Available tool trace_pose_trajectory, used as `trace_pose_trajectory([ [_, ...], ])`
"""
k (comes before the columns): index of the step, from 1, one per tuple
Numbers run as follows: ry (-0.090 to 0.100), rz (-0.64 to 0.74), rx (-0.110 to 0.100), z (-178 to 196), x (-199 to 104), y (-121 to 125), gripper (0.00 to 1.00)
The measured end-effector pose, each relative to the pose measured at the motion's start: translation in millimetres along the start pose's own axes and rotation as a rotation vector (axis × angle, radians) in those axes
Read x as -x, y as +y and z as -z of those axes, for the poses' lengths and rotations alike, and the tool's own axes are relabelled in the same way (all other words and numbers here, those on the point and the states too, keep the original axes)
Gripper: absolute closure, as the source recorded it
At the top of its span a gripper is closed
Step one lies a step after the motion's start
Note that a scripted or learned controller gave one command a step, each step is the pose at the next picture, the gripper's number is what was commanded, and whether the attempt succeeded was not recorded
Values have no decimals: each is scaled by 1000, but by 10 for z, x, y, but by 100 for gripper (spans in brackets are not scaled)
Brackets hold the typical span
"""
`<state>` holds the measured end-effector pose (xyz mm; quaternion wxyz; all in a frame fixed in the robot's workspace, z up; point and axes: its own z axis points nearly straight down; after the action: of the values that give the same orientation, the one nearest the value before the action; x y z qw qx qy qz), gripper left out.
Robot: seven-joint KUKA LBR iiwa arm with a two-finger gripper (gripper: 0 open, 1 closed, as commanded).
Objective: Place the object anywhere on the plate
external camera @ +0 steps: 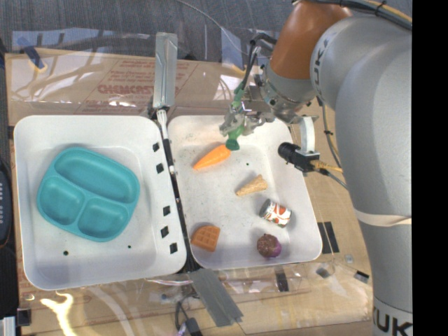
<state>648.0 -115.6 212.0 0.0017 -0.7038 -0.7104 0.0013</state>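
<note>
A robotics lab: a big grey industrial arm [364,117] reaches over a bench [105,82] with two white bins [28,257], taped-down clear sheeting [126,296], loose cables [185,317], and toy food such as a carrot [211,157].

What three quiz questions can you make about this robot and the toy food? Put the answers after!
1. True or false: the carrot lies on the teal plate.
2. Which bin holds the waffle: A left, B right?
3. Fill in: the gripper hovers by the carrot's ___ end.

Key: 1 false, it lies in the right bin; 2 B; 3 green.
</note>
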Motion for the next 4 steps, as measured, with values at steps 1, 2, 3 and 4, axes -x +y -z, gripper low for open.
trace_pose_trajectory([
  [1, 1, 2, 3, 258, -1042, 13, 100],
  [2, -1, 4, -3, -15, -1811, -570, 100],
  [3, -3, 2, -3, -230, -2149, -1060, 100],
  [4, 0, -2, 7, 923, -2045, -958, 100],
])
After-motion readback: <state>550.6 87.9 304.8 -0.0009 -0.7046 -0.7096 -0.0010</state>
